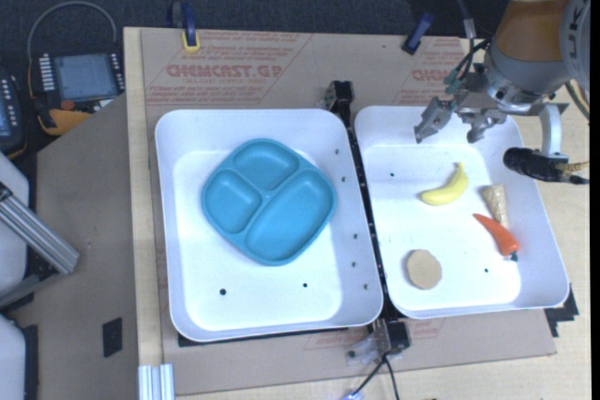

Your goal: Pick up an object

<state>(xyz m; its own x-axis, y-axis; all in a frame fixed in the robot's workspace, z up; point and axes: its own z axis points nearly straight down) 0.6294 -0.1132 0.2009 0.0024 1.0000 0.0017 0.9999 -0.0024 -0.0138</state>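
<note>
Bins (pixel 178 201): two; one tray (pixel 269 200), banana (pixel 445 186), carrot (pixel 497 233), cookie (pixel 424 269).

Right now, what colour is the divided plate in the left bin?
Light blue divided plastic plate; clearest in the camera view.

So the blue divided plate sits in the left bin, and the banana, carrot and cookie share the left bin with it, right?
Not quite. The camera view shows the blue divided plate in the left bin, but the banana, carrot and cookie lie in the right bin.
</note>
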